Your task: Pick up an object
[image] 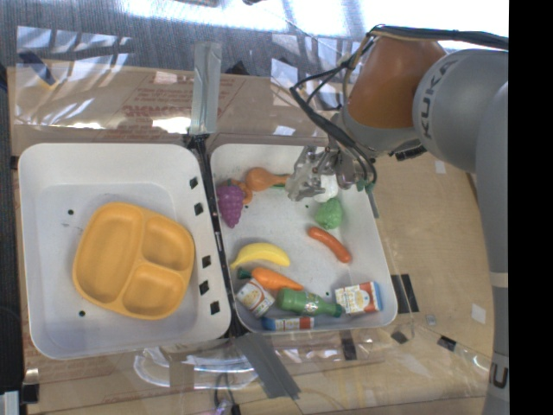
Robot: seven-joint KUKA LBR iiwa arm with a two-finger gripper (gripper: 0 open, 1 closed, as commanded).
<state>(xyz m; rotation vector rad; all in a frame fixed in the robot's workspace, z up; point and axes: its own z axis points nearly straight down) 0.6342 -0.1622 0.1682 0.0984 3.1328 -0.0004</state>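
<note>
My gripper (313,185) hangs over the back of the right bin (373,240), just above a green broccoli-like toy (328,213). Nothing shows between its fingers. Behind and to its left lie an orange squash-shaped toy (259,178) and a purple bunch of grapes (230,202). A red-orange sausage (330,243) lies in front of the green toy. Nearer the front are a yellow banana (260,254), an orange carrot (276,279), a small can (253,297), a green bottle (307,303) and a small carton (359,298).
The left bin (43,188) holds a yellow divided tray (134,259). A raised divider (207,232) separates the two bins. The arm's orange band (389,80) and cables rise over the right bin's back edge. Cardboard lies behind the bins.
</note>
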